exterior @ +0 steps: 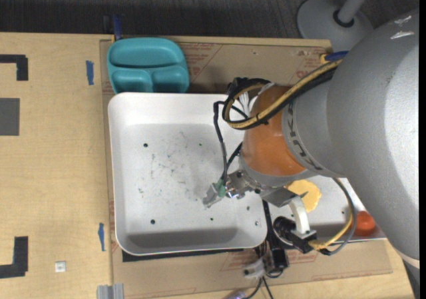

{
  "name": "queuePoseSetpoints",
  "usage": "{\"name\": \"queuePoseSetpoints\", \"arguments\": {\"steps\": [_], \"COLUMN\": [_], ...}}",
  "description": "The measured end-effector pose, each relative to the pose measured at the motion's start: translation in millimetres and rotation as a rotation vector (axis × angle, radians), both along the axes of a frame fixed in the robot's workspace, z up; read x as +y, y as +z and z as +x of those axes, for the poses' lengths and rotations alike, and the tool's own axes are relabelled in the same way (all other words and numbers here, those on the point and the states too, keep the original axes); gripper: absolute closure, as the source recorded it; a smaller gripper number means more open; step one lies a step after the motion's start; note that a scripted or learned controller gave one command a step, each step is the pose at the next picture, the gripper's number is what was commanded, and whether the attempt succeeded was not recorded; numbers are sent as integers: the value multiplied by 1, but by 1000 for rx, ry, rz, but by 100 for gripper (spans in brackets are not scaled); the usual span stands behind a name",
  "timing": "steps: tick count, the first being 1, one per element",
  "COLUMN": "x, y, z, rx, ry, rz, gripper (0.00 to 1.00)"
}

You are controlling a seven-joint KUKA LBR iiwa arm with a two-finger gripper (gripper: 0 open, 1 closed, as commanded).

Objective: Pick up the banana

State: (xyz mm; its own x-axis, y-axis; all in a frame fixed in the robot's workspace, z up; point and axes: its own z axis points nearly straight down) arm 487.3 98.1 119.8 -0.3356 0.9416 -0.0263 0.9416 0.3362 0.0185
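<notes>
1. Writing/labels: faint reddish print along the cardboard (266,48) edge behind the bins, too small to read. No legible brand anywhere else.
2. Banana (307,193): small yellow patch, smooth, rounded edge, mostly hidden by the arm (359,104). Lies in the right bin (333,228), just beside the orange band (269,141) of the wrist.
3. Orange-red obj (364,223) near the right bin's front edge, partly covered by arm; can't tell what it is.
4. Gripper (219,192): low over the left bin (133,158), towards its right front part, above the scuffed floor. Fingers too small/blurred, can't tell if apart or together. Nothing seen btwn them.
5. Teal divided tray (148,64) behind the left bin, touching its back rim.
6. Black + yellow cables (266,101) loop over the wrist.
</notes>
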Motion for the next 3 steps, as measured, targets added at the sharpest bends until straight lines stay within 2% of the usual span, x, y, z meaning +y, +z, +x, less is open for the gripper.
{"name": "queuePoseSetpoints", "arguments": {"steps": [1,2,3], "x": [51,101,102], "y": [50,-34,-23], "z": [20,-7,-7], "rx": [25,27,26], "ry": [-177,257,258], "rz": [21,16,20], "gripper": [0,0,100]}}
